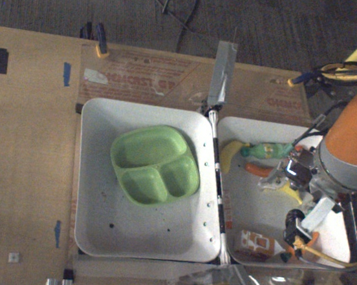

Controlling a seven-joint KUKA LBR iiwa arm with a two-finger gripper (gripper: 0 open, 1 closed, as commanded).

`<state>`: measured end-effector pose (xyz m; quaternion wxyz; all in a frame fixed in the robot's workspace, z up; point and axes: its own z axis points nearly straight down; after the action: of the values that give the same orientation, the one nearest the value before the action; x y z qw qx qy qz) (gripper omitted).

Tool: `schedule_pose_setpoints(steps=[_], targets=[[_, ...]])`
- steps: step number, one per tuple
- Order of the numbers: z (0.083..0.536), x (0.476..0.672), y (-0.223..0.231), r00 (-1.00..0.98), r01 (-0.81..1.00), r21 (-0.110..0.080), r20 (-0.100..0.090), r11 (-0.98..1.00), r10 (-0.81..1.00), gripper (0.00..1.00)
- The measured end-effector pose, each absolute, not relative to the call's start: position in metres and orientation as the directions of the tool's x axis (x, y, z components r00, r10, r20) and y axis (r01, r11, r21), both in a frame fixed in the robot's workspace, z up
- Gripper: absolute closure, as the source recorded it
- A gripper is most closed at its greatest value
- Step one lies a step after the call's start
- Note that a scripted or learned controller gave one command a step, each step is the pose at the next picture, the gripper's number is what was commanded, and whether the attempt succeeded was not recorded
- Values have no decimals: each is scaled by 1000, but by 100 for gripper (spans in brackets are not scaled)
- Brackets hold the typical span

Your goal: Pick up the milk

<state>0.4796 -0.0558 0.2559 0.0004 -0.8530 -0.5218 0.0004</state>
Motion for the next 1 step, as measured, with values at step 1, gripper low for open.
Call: schedule_pose_setpoints(steps=[1], targets=[[182, 478, 11, 520, 854, -7, -3, -520, 854, 0]])
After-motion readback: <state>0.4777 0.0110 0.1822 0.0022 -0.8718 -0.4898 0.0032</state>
